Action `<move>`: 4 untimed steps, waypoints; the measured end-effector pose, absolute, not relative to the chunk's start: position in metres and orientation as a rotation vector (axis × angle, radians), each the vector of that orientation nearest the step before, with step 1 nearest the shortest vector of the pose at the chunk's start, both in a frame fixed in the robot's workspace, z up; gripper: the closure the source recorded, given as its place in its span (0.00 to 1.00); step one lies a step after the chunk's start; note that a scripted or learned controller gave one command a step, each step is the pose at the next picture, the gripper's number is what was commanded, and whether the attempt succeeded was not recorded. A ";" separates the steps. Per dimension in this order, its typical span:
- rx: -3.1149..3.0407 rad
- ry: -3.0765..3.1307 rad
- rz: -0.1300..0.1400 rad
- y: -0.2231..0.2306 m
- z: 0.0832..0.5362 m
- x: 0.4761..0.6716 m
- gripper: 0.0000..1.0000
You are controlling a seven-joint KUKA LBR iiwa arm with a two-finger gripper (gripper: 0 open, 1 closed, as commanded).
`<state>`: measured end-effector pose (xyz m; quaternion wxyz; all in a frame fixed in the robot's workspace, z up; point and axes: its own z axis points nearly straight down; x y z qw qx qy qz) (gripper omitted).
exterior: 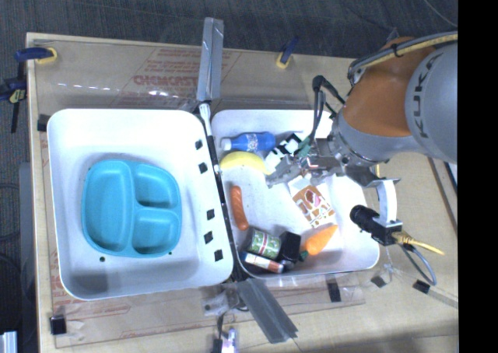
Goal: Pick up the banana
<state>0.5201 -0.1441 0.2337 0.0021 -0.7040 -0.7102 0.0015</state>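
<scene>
The banana (241, 162) lies by the right bin's (352, 256) left wall, just beside the pincer (282, 173) – whose state I cannot tell – likely light, smooth, curved, best gripped mid-body

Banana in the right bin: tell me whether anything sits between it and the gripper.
Nothing visible does. The banana lies near the right bin's upper left corner, just left of the gripper. The blue bottle lies beside it toward the back wall, off that line.
</scene>
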 end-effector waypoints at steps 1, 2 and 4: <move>-1.952 -2.461 0.003 -0.134 0.186 0.594 0.00; -1.861 -2.528 0.003 -0.133 0.091 0.624 0.00; -1.842 -2.545 0.000 -0.083 0.193 0.656 1.00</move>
